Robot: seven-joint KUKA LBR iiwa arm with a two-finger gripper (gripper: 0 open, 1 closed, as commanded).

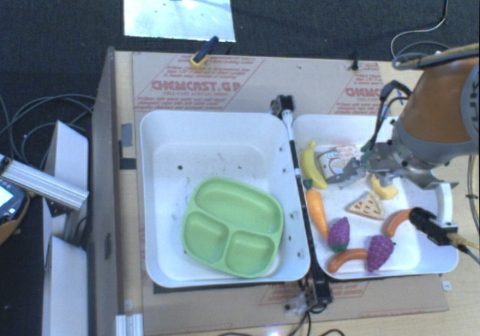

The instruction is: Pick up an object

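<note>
While the tool (358,168) sits low in the right bin (427,263), you can't tell its jaw state. Candidate objects cluster around it: banana (310,166) just left, pizza slice (366,207) just below, so it's likely lining up a pick.

The arm (442,113) is reaching in from the right, with its tool (358,169) hanging low over the right bin (442,258). Toy food is lying there: a banana (310,166), a carrot (317,212), a pizza slice (366,207), two grape bunches (339,232) and (379,250), and two sausages (346,259) and (396,220). A green divided plate (232,226) is sitting in the left bin (210,139).
</note>
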